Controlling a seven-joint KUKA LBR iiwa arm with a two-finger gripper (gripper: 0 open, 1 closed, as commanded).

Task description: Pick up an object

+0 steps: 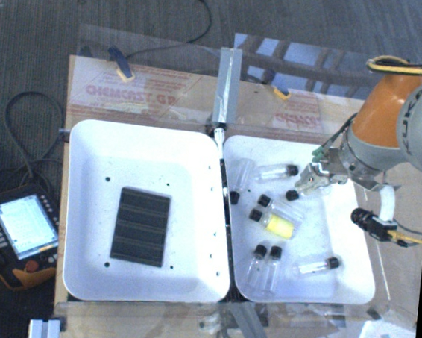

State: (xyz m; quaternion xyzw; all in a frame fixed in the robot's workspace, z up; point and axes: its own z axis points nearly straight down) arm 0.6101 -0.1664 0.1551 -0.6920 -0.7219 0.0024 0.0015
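Two white bins (81, 188): left holds a black tray (141, 226), right holds vials (277, 171); gripper (311, 179) state unclear.

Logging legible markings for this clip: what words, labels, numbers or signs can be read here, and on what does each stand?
Red print on the cardboard sheet behind the left bin: blurred, not readable.
Red print on the cardboard behind the right bin: blurred, not readable.
Handheld screen on the floor at left: lit, content too small to read.
Vials in the right bin: no readable labels.

text: faint red print, seemingly mirrored, unreadable | on: cardboard sheet (140, 93) behind bins | handheld screen (19, 225): too small to read
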